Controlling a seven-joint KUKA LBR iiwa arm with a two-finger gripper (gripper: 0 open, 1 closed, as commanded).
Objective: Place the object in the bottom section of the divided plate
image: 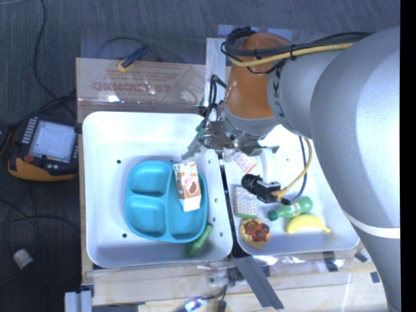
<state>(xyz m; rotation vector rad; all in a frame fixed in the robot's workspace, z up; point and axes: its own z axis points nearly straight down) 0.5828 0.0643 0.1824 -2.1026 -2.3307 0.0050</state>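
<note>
The carton (187, 186) lies in the plate's (151, 207) right section, the gripper (211, 137), its grip unreadable, by the left bin's (104, 174) right rim; a nudge could tip it out.

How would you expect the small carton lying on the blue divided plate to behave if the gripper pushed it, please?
The carton looks boxy with flat faces, so it would probably slide rather than roll. It lies across the blue plate's ridges, so it may rock or catch. It is likely light.

Dark grey carpet floor (97, 12), black cables (39, 5), handheld pendant (45, 148) at left.
</note>
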